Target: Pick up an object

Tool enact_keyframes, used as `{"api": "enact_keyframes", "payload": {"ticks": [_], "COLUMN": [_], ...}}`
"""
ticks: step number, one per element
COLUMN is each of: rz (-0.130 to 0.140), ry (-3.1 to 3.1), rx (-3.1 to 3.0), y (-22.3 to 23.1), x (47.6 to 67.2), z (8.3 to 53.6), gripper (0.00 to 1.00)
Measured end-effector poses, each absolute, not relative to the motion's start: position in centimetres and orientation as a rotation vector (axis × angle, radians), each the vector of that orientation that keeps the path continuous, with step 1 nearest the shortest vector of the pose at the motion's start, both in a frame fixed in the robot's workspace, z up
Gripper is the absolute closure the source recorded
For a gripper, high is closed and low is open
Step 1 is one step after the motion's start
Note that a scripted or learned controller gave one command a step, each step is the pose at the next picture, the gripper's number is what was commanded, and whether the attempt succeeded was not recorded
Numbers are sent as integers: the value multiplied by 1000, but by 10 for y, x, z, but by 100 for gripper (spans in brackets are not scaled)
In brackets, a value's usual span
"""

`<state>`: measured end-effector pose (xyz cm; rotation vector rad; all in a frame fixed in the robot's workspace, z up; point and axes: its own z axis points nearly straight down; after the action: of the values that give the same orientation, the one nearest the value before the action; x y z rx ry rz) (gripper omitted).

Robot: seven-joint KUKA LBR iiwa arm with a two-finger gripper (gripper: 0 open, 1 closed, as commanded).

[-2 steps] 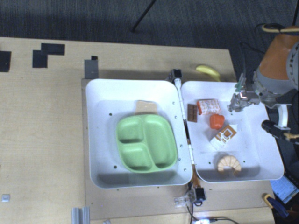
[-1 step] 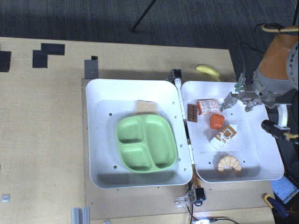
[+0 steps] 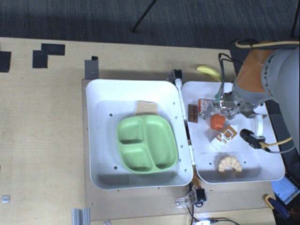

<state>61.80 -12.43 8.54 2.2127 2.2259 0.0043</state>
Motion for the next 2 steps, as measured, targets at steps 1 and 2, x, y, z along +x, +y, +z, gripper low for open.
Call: {"api": "enact_keyframes", "payload": {"ticks": [1,2], "rz": [9,9], "ry": [2228,2228], "rx": [2205,2205], "y": [-124,-124], "x": [620,620], "z": [98,97], "gripper": [100,0]}}
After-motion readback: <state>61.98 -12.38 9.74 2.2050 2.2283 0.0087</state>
